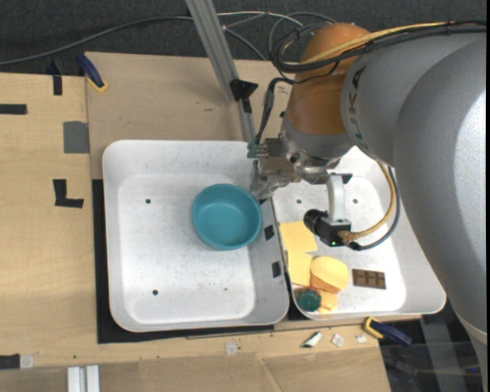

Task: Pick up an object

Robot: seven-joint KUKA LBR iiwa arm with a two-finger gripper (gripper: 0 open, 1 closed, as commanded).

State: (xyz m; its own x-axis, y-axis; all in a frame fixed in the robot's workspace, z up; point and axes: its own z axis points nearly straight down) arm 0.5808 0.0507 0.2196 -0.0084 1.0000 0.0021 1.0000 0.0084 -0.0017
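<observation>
Gripper (265, 178) sits beside the teal bowl (225, 216) rim; grip state cannot be told. Recommend a square descent over the rim before pinching.

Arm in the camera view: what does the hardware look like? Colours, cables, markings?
Bulky rounded grey arm with an orange band above the wrist. The gripper is a small grey metal assembly. Yellow and black cables loop along the links and beside the wrist. Part of a dark letter marking shows on the grey shell.
</observation>
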